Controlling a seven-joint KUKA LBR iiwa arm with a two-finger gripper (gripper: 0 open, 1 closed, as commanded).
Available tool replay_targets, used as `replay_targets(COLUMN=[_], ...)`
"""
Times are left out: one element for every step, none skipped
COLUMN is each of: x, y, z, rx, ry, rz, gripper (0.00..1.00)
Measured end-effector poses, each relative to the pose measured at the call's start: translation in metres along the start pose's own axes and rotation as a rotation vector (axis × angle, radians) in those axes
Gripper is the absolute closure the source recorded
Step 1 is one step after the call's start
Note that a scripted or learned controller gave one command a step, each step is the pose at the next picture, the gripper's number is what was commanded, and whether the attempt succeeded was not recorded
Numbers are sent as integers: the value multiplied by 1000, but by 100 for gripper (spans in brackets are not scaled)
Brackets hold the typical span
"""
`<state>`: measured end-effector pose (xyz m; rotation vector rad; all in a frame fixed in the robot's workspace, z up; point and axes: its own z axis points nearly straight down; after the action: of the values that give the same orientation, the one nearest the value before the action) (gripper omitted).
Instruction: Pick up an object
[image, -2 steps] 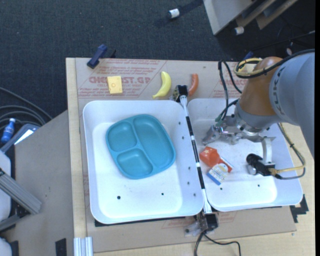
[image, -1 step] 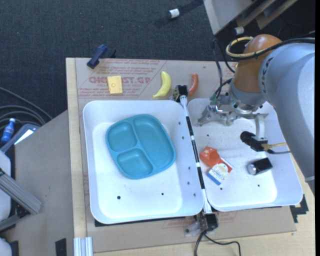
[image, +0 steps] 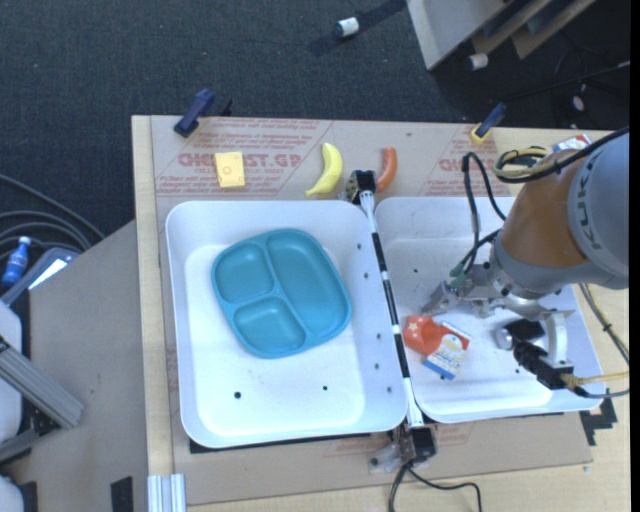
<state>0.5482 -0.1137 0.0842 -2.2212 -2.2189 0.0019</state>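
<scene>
Dark grey carpet floor (image: 90, 70) surrounds a wooden bench (image: 150, 300). Black cables (image: 40, 215) lie off the bench's left edge. A pale board structure (image: 500, 25) stands beyond its far right corner.

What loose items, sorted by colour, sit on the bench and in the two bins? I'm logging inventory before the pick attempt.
Blue: 1, divided plate in the left bin
Yellow: 2, banana and small square block on the bench
Orange: 1, carrot-like piece on the bench
Red and white: 1, packet in the right bin
Total: 5

Grey arm (image: 600, 200) — orange band, black cables
</scene>
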Motion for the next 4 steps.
replay_targets(x=[22, 20, 22, 16], y=[30, 105, 119, -24], z=[0, -1, -1, 0], rx=[-2, -3, -4, 0], ry=[0, -1, -1, 1], rz=[-2, -2, -2, 0], gripper=[0, 0, 0, 0])
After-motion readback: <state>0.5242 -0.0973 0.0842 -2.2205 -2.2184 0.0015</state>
